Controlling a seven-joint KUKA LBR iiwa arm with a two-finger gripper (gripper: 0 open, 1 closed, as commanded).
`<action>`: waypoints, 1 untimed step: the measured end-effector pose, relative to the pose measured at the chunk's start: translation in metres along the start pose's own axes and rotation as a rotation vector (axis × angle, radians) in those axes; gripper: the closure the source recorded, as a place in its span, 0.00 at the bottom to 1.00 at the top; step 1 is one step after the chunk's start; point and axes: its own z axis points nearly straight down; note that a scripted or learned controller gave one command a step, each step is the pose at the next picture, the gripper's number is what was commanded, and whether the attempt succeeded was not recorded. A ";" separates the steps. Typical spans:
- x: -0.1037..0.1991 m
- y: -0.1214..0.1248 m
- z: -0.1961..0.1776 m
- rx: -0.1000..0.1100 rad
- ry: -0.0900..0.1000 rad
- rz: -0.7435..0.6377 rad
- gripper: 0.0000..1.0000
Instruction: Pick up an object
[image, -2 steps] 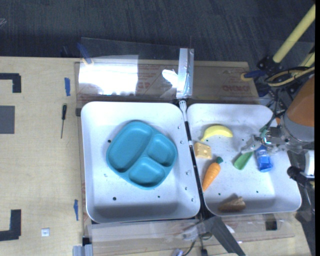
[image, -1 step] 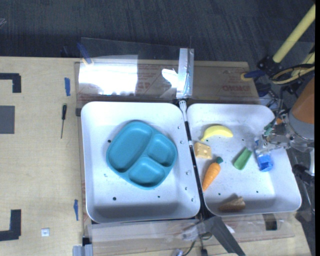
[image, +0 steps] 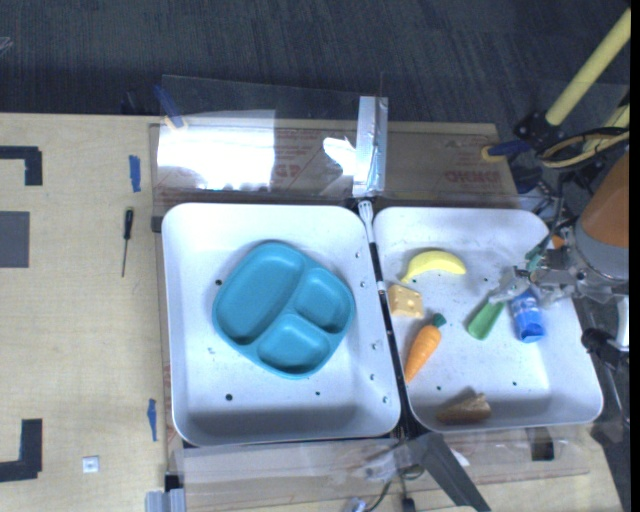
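The right bin holds a yellow banana, a tan cheese wedge, an orange carrot, a green cylinder, a small blue bottle and a brown bread piece. My gripper hangs over the bin's right side, just above the blue bottle and to the right of the green cylinder. I see nothing held in it. The grey and orange arm comes in from the right edge.
The left bin carries a blue divided plate. A clear plastic sheet lies behind the bins. A screwdriver rests on the wooden bench at left. Cables and a yellow pole crowd the upper right.
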 end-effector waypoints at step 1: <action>0.007 0.012 0.032 0.021 0.010 -0.076 0.00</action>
